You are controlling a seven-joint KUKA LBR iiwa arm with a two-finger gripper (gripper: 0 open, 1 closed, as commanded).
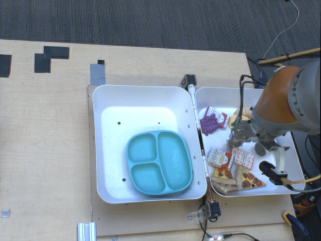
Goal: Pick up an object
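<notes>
The gripper (234, 140) hangs over the right bin (296, 157); whether it is spread or pinched cannot be told. Beside it lie a crumpled purple wrapper (212, 121), small glossy printed packets (235, 160), lettering unreadable, and a pizza slice (251, 179). Left of that bin, a smooth blue three-part plate (159, 161) sits in the left bin (108, 134).

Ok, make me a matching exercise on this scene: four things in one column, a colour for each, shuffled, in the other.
Things:
1. divided plate
2. grapes
3. left bin
4. arm band

Colours:
A. orange
B. white
C. light blue
D. purple

Pairs: 1-C, 2-D, 3-B, 4-A
</notes>
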